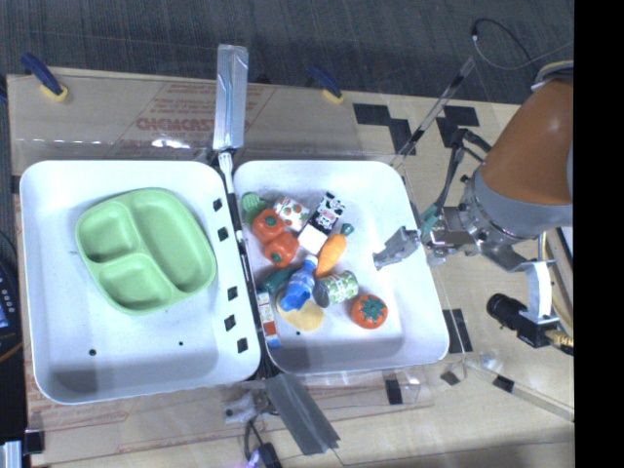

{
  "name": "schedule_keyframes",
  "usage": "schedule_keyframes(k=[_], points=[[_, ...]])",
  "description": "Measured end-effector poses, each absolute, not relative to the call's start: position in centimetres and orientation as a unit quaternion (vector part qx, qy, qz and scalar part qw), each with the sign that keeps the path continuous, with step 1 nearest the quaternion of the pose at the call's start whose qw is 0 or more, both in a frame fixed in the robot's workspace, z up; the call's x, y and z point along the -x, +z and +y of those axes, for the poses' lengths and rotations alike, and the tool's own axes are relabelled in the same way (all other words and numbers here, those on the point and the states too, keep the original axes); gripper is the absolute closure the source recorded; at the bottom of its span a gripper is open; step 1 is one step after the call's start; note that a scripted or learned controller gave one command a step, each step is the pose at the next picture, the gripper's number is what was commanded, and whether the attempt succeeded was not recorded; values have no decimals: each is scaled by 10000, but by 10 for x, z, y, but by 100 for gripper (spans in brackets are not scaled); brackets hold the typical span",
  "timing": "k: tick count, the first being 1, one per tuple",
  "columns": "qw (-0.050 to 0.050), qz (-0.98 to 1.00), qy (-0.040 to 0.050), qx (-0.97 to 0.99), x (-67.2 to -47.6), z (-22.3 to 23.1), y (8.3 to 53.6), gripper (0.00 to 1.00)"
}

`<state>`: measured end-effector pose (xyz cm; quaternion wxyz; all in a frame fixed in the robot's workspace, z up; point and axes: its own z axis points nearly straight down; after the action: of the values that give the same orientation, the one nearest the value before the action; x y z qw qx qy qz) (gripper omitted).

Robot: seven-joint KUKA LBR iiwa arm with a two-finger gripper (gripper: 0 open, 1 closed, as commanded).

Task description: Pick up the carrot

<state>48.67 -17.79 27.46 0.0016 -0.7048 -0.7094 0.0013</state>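
Your gripper (395,249) hangs over the right side of the right-hand bin (414,305); its fingers (388,255) are grasping nothing, and whether they stand spread or closed you cannot tell from this angle. The carrot (331,253) lies just to the left of the fingers, apart from them, tilted with its green top (346,229) pointing up and to the right. Left of the carrot, further from the fingers, sit two orange-red tomatoes (273,237). Below the carrot, near the fingers, rests a small can (340,287), with a blue bottle (298,289) on its left and another tomato (369,311) beneath the fingers. A black-and-white carton (330,209) lies above the carrot. Well apart, in the left-hand bin (49,349), is a green divided plate (146,250).
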Motion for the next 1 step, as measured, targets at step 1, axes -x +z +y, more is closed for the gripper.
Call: schedule_keyframes(k=[1], points=[[32, -6945, 25, 7195, -544, -175, 201, 0]])
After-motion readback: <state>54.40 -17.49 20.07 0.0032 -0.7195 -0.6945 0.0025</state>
